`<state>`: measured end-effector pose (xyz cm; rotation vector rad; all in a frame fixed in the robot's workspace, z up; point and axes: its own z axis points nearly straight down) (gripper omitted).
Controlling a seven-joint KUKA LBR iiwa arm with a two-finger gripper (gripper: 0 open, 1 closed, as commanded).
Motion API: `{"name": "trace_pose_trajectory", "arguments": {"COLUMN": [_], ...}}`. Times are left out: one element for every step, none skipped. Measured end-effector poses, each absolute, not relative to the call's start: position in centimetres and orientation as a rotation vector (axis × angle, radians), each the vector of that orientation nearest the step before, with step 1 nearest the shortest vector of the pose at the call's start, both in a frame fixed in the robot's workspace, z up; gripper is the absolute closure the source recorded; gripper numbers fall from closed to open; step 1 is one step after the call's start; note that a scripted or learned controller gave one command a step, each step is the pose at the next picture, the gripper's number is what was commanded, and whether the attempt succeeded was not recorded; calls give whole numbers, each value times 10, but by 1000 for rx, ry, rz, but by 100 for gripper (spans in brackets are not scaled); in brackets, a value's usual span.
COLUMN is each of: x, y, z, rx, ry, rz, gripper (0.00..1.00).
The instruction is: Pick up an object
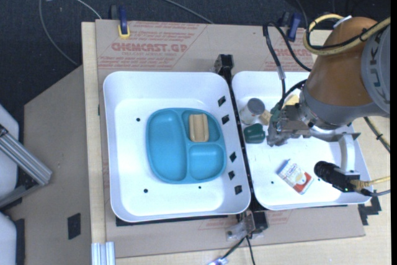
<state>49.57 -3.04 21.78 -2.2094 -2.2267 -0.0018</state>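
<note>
My gripper hangs low over the left part of the right bin, under the grey and orange arm. Just left of it lies a small dark green object, close to the gripper, and I cannot tell whether they touch. A grey cylinder stands behind the green object, near the bin's left wall. A small white packet with red and blue print lies in front of the gripper on the bin floor.
The left bin holds a blue divided plate with a tan block in its upper right compartment. A black divider with clips runs between the bins. Cables trail over the bench at the back right.
</note>
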Motion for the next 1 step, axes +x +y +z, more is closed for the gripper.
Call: {"name": "trace_pose_trajectory", "arguments": {"x": [495], "y": [26], "z": [210], "rx": [-2210], "ry": [-2225], "rz": [0], "gripper": [100]}}
